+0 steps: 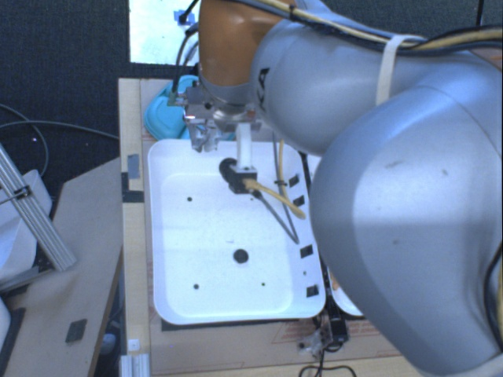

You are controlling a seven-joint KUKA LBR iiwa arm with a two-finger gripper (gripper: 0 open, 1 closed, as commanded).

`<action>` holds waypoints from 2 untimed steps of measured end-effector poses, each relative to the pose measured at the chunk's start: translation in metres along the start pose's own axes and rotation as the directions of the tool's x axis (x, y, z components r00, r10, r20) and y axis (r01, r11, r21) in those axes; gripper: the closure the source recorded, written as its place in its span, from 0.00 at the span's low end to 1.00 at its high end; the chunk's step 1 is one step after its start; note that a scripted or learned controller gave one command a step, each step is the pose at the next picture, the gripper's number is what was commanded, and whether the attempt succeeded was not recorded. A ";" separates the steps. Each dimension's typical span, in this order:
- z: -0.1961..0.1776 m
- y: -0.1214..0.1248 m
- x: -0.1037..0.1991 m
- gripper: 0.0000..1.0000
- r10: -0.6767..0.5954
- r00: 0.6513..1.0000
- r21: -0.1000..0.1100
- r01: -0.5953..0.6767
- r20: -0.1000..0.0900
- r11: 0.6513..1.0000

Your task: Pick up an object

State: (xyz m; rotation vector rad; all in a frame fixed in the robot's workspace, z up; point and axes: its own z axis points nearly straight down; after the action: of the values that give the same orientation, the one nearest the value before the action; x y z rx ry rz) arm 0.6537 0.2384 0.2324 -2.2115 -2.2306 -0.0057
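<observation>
A small dark round object (240,255) is seen lying flat on the floor of the white bin (169,234), near the middle and well apart from the walls; it is judged the likeliest thing to be picked, since it is left loose and open from above. A blue object (163,115) is lodged just beyond the bin's far left corner, half hidden, and is judged the harder reach. The end effector (206,134) is held above that far corner, near the blue object and well away from the dark one, with nothing seen carried in it; whether it is wide or narrow cannot be told. A black fitting (232,173) and a pale cable (277,195) are hung below the wrist, trailing over the bin's far half, probably routed there to stay clear of the grasp. A few tiny dark dots are scattered on the bin floor, and black marks (306,250) are set along its right rim. The bin is carried on a wooden counter (132,289), beside a metal rail (35,214), with dark flooring (63,53) around it and a bright panel (157,22) behind
</observation>
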 end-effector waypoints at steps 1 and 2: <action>-0.142 0.004 -0.012 1.00 0.002 1.000 -0.016 -0.002 -0.003 1.000; 0.003 0.013 -0.004 1.00 0.002 1.000 0.013 -0.003 0.006 1.000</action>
State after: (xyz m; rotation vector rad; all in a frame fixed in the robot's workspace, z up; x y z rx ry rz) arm 0.6666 0.2342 0.2295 -2.2108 -2.2244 0.0146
